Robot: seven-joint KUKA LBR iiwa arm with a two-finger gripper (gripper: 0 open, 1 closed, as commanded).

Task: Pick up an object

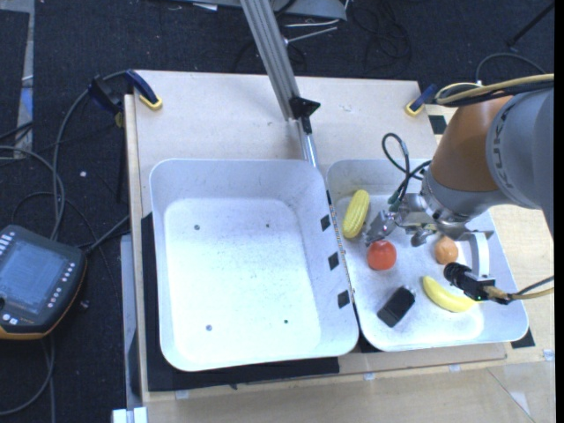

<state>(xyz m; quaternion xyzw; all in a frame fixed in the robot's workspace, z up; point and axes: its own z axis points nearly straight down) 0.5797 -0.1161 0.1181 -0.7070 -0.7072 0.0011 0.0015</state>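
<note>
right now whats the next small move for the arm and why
Probably ease the pincer straight down onto the red tomato. It hangs just above the tomato in the right bin, with nothing seen between its tips. The corn cob lies close on the camera's left, so a straight descent looks safest for avoiding a nudge.

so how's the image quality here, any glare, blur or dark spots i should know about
Camera view: even overhead light, the white bins bright but not washed out; soft shadows only, under the arm and beside the black block; slightly soft throughout, so the gripper near the tomato is hard to read; the dark floor hides detail around the cables.
</note>
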